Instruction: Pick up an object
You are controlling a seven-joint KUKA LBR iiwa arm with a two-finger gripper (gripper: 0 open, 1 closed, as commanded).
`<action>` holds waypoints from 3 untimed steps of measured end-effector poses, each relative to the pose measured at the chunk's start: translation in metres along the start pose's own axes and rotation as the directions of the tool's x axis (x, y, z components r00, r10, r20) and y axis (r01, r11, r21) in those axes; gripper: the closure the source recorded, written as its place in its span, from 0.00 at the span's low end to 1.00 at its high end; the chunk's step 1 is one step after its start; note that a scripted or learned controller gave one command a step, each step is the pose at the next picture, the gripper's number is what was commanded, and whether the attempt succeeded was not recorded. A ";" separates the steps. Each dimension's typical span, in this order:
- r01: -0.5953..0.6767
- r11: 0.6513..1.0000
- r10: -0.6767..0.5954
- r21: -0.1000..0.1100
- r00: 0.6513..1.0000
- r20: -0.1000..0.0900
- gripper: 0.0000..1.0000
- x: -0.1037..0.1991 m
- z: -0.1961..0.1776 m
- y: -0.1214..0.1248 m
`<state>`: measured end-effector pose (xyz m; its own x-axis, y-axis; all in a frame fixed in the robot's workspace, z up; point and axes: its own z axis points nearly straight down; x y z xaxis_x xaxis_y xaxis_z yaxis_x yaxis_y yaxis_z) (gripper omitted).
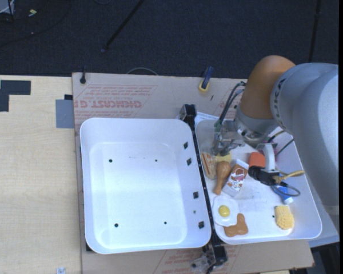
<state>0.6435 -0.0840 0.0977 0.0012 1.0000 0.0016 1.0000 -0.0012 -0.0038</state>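
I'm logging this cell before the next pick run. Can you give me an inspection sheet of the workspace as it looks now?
Surface: cardboard sheet on a wooden bench, bearing a left bin and a right bin.
Job's things: in the right bin, fried egg, corn, cone, carton, brown cookie, orange piece.
Clutter: blue and yellow clip at the cardboard's far edge.
End effector: low in the right bin's far left corner, above the cone; grip unclear.
Cables: wires beside the wrist; cords on the dark floor.
Surroundings: grey patches on the bench.
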 end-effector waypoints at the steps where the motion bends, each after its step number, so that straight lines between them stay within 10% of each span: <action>1: 0.000 1.000 0.000 0.000 1.000 0.000 1.00 -0.011 0.010 -0.047; 2: 0.007 1.000 -0.006 -0.015 1.000 0.001 1.00 0.039 -0.097 0.004; 3: 0.002 1.000 -0.002 -0.002 1.000 0.002 0.00 0.036 -0.090 0.000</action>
